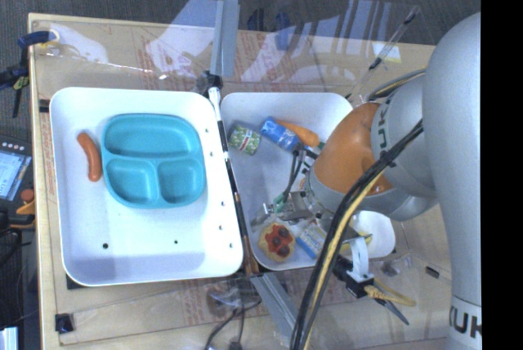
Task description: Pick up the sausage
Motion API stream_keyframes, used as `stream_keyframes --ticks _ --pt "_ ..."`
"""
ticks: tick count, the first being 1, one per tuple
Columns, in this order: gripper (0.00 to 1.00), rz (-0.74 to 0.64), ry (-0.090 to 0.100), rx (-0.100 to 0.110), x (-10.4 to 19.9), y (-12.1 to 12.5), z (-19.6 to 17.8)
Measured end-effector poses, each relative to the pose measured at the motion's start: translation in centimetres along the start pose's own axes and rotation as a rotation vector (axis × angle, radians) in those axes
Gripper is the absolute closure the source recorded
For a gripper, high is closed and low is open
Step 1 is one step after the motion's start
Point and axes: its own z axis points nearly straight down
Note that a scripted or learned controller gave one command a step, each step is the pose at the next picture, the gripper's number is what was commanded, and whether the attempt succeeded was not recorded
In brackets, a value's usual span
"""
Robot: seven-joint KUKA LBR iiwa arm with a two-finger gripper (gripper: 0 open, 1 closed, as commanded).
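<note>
Okay so standing here watching this thing: the big grey arm (458, 136) is leaning in over the wooden bench (122, 54), with its orange band (351, 152) sitting above the back half of the right bin (261, 177). The gripper (290, 205) is hanging low inside that bin, tucked half under the wrist, and honestly I can't tell whether it's open or closed or if it's got anything; it's just a tangle of thin metal bits from where I'm looking. The left bin (139, 258) is lying well apart from the gripper, on the other side of the divider between the two bins. A blue divided tray (153, 158) is sitting in the middle of that left bin, way off from the gripper. The sausage (90, 155) is lying in the left bin too, flat on the white floor just beside the tray's far edge, so the whole tray is sitting between it and the gripper; it's about as far from the gripper as anything here. Closer in, a bundle of black and yellow cables (343, 250) is trailing down from the wrist past the gripper toward the front of the bench. A blue bottle (279, 134) is lying near the gripper toward the back of the right bin, with an orange carrot-looking thing (304, 132) just beside it and a green can (243, 139) on its other side. A little round tart-looking piece with red on top (277, 240) is sitting just in front of the gripper, nearly under it.
</note>
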Motion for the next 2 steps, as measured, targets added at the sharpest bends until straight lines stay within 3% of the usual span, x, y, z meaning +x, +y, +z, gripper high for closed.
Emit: stream_keyframes --ticks 2 --pt "0.0 0.018 0.0 0.002 1.25 0.05 0.05"
